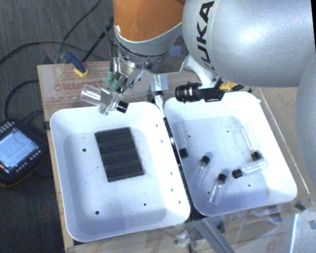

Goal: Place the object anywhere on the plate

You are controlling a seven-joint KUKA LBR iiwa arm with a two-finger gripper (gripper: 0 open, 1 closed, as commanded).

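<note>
A dark ridged plate (119,153) lies flat in the middle of the left white bin (68,177). My gripper (110,98) hangs over that bin's back edge, up and slightly left of the plate. A clear vial (94,94) with a black cap sits crosswise between the fingertips. Its clear body sticks out to the left and its cap to the lower right. The gripper is shut on it, and the vial is held above the bin floor.
The right bin (275,144) holds several more clear black-capped vials (202,169), scattered toward its centre and right. The big grey arm covers the upper right. A teach pendant (9,151) lies on the floor to the left of the bench.
</note>
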